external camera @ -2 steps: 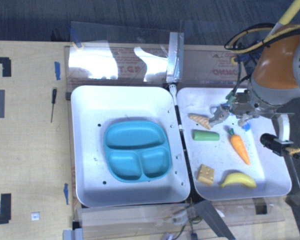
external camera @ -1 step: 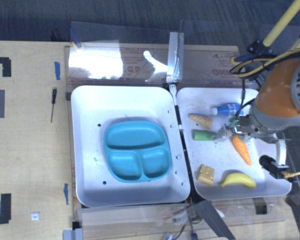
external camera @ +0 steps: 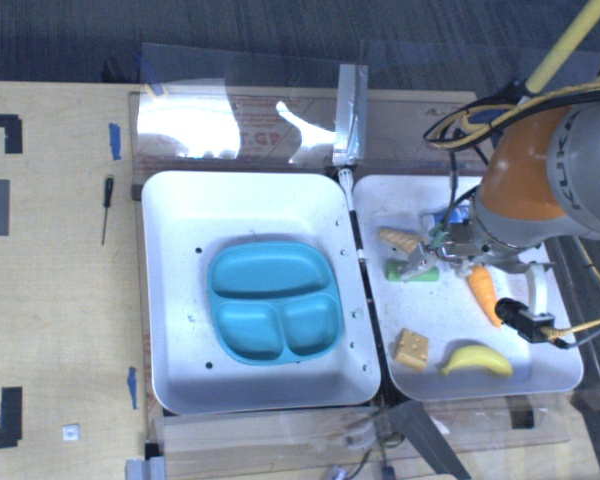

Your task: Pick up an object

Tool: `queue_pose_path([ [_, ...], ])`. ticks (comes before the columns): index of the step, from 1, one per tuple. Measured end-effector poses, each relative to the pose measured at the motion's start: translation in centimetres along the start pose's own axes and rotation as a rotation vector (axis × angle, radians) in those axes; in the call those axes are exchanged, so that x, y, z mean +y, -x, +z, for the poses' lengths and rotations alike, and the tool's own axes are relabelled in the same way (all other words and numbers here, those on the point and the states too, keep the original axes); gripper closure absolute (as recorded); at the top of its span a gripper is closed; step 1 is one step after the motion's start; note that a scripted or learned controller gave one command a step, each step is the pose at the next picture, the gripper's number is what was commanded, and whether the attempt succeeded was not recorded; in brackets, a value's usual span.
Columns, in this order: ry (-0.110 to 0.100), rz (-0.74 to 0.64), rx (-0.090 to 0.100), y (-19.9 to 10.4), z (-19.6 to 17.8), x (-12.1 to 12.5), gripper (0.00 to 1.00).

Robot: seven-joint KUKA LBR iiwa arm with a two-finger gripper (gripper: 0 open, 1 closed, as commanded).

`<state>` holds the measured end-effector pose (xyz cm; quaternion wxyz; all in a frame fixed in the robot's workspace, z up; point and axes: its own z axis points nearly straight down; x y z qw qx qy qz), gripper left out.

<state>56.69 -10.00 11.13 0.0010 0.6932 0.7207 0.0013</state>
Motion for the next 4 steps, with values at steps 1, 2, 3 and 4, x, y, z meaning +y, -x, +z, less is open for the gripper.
queue_pose_path([
  [1,-0.001,0.138,0.000,-0.7,2.4,0.1,0.00],
  [2,0.002,0.058,-0.001,0.0,2.4,4.1,0.00],
  [3,0.009,0.058,-0.001,-0.1,1.2,4.3,1.00],
  [4,0.004,0.156,0.002,-7.8,-7.7,6.5,1.00],
])
